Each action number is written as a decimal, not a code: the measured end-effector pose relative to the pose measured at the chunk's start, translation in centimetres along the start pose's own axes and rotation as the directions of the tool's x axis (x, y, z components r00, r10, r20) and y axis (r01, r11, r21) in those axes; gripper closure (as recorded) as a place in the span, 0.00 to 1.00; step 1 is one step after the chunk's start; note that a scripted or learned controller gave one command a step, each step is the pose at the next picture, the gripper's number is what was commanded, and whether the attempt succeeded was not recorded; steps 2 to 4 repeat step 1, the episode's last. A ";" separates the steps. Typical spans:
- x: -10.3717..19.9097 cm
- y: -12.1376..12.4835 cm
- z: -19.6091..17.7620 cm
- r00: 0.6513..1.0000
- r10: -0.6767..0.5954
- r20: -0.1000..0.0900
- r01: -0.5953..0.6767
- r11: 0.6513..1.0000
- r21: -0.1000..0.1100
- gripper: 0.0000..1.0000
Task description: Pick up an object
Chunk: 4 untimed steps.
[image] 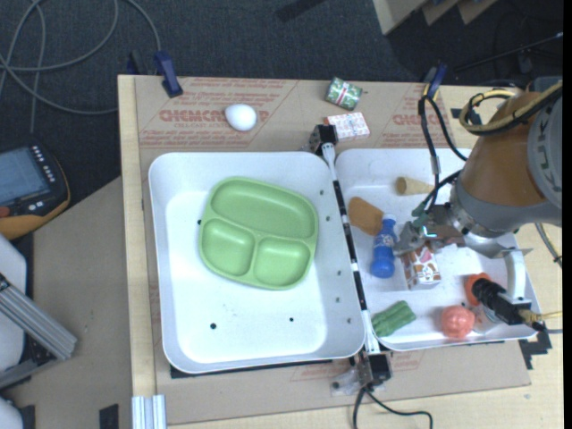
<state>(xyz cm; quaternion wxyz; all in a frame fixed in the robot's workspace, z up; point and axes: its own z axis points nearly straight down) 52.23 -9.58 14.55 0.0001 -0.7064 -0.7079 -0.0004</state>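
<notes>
A small red-and-white pack (424, 267), perhaps a carton, though the view is too coarse to be sure, lies in the right bin (447, 164) directly below the jaws, touching them or nearly so. No object shows between the jaws, and from this slant I cannot tell whether they are released or clenched. Just to the view's left of the jaws stands a blue bottle (382, 250), with a brown lump (365, 214) just above it. Up from the jaws, near the bin's far wall, lies a small tan cone (411, 185). Down from the jaws, near the front wall, lie a green piece (393, 316) and a pink ball (458, 322). Well to the left of the jaws, the left bin (179, 329) holds a green divided plate (259, 232). Beyond both bins, on the worktop (268, 96), rest a white egg (239, 115), a green can (344, 92) and a small box (349, 126).
</notes>
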 end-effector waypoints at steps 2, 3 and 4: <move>5.9 -2.8 -11.6 1.000 0.001 0.000 -0.001 1.000 -0.001 1.00; 5.9 -2.8 -11.6 1.000 0.001 0.000 -0.001 1.000 -0.001 1.00; 5.9 -2.8 -11.6 1.000 0.001 0.000 -0.001 1.000 -0.001 1.00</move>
